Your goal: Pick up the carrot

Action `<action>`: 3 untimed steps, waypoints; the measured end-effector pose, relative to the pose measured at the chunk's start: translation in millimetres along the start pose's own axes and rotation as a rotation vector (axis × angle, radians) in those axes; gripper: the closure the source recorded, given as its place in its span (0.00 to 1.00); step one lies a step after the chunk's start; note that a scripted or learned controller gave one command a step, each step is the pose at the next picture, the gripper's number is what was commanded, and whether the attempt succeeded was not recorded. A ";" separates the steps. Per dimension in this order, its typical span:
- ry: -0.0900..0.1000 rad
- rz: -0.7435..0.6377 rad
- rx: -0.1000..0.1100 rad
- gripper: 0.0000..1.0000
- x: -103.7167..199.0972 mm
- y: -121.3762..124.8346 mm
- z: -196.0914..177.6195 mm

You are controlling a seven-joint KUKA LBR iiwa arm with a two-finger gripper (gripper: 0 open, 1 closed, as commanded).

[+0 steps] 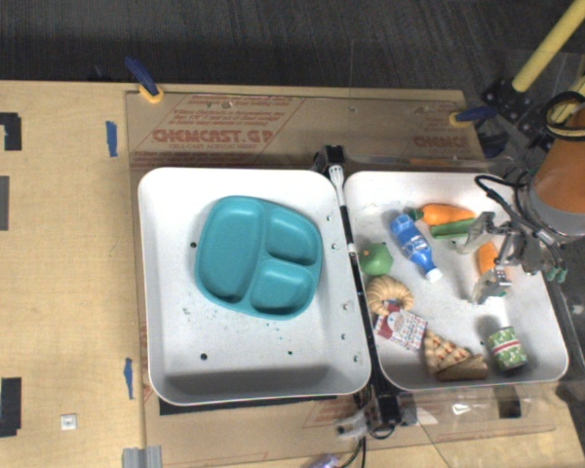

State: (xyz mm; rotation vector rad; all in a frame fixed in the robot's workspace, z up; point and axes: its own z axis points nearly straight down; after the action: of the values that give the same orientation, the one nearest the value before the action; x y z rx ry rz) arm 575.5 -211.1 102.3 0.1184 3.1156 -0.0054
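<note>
The carrot point(447, 214) lies on its side near the top of the right bin point(541, 305), orange with a green end, just right of the blue bottle point(414, 246). The gripper point(499, 261) hangs at the right of the frame, low over the bin and a little below and right of the carrot. Its fingers point(487, 289) stand spread apart, and a small orange piece point(487, 256) shows between them; whether that piece is pinched or merely sits there cannot be told. The carrot itself is not between the fingers.

Other toys crowd the lower part of the bin: a green piece point(376, 259), a doll point(391, 305), a pizza slice point(447, 353) and a small can point(506, 348). The left bin point(166, 291) bears a teal divided plate point(258, 254). The arm likely needs to shift toward the upper left before closing.
</note>
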 end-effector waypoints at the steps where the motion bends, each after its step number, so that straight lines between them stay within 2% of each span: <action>1: -0.010 0.000 0.001 1.00 -3.2 0.1 -12.3; 2: -0.009 0.000 0.001 0.00 -2.9 0.3 -11.5; 3: 0.014 0.218 0.000 0.00 -15.3 -11.3 14.5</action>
State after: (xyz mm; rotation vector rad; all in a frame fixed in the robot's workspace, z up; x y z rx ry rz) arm 590.2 -223.5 88.3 0.4586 3.0980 0.0001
